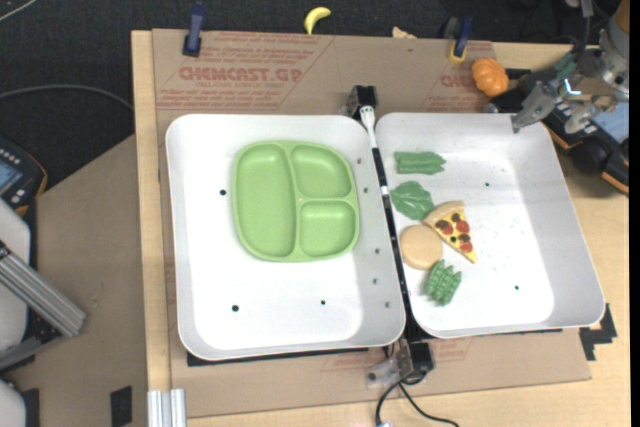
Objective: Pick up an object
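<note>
The right bin (530, 245) holds several toy foods along its left side: a green leafy piece (418, 162), a second green leaf (411, 199), a pizza slice (452, 230), a round tan cookie (421, 246) and a small green bushy piece (442, 283). My gripper (553, 113) hangs over the bin's far right corner, well away from these items. Its fingers are spread, open, with nothing between them.
The left bin (200, 295) carries a green divided plate (296, 200). An orange toy (489, 76) lies on the cardboard behind the right bin, near the gripper. A yellow banana (317, 17) and two blue clamps (193, 33) (460, 37) sit at the board's back edge.
</note>
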You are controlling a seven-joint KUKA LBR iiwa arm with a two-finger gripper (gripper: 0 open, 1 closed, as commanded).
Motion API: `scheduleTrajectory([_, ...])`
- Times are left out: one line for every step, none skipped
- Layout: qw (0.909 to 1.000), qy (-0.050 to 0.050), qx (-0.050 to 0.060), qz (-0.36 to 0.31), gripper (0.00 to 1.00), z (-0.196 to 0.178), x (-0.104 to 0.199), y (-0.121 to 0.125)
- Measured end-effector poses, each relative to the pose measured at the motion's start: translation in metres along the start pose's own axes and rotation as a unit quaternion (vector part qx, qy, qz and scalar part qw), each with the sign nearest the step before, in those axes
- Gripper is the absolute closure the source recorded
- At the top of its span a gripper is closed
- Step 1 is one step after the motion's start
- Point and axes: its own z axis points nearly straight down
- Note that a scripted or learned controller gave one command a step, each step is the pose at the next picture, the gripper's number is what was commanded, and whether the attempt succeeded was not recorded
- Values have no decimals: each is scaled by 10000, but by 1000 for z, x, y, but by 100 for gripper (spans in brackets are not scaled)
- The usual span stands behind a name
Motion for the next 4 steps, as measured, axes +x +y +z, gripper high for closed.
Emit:
scheduleTrajectory([10000,28,46,-25,0,62,73,-41])
scheduleTrajectory([10000,28,5,19,0,154,81,-92])
scheduleTrajectory([10000,23,-27,-42,0,46,172,-151])
scheduleTrajectory([10000,12,-2,26,0,154,116,-121])
